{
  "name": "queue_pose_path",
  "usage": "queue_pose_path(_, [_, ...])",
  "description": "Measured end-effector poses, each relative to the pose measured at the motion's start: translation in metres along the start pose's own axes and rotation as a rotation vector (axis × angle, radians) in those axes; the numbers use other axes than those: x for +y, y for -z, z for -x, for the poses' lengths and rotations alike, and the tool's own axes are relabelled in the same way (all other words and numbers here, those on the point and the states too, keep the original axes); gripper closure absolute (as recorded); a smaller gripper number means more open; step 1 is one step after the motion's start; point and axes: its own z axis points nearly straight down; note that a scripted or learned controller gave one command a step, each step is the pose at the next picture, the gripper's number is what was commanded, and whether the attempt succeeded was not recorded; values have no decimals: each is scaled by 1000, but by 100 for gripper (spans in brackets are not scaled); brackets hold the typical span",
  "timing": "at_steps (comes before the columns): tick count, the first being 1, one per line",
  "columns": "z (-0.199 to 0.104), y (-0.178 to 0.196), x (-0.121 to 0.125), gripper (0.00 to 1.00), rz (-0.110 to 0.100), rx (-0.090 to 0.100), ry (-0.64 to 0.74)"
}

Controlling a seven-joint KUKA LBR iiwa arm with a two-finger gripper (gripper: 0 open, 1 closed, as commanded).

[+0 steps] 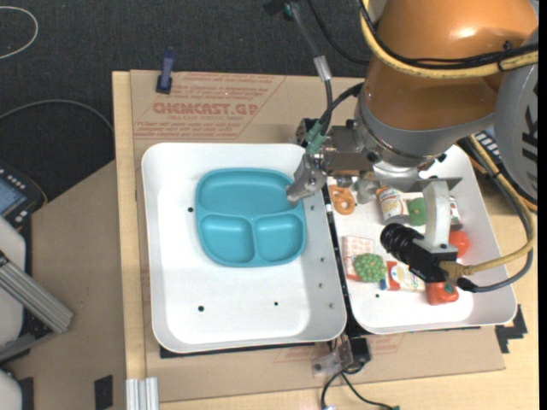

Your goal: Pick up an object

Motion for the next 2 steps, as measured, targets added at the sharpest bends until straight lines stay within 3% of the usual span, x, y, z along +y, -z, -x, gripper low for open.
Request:
queue_pose_path(1, [24,-48,-1,100,-9,-2,-5])
queue_pose_path(2, [66,-110,-2,100,-11,-2,-7])
